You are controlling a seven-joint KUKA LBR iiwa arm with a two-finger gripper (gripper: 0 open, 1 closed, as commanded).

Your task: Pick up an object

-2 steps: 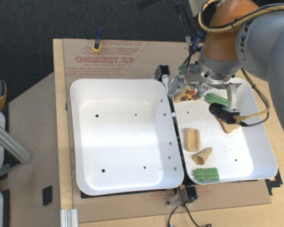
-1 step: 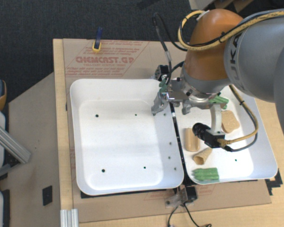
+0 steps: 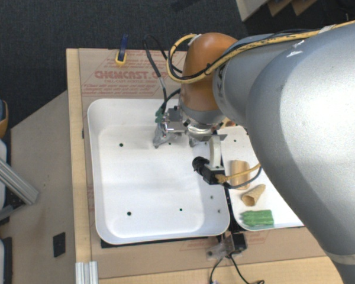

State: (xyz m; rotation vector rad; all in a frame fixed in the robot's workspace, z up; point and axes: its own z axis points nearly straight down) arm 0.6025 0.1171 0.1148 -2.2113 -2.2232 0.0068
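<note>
My gripper [image 3: 161, 136] hangs over the far right part of the left white bin [image 3: 106, 176], under the orange wrist band. Nothing shows beneath it but the bin's white floor. In the right bin [image 3: 284, 220], mostly hidden by the arm, lie a tan wooden cylinder [image 3: 239, 171], a tan cone [image 3: 254, 194] and a green block [image 3: 258, 219] near the front edge. These objects sit to the right of the gripper, across the wall between the two bins.
The grey arm covers most of the right bin and the right side of the view. A cardboard sheet [image 3: 118, 76] lies under the bins, with a blue-yellow clamp [image 3: 122, 51] at its far edge. Cables and a small connector [image 3: 228, 247] sit at the front edge.
</note>
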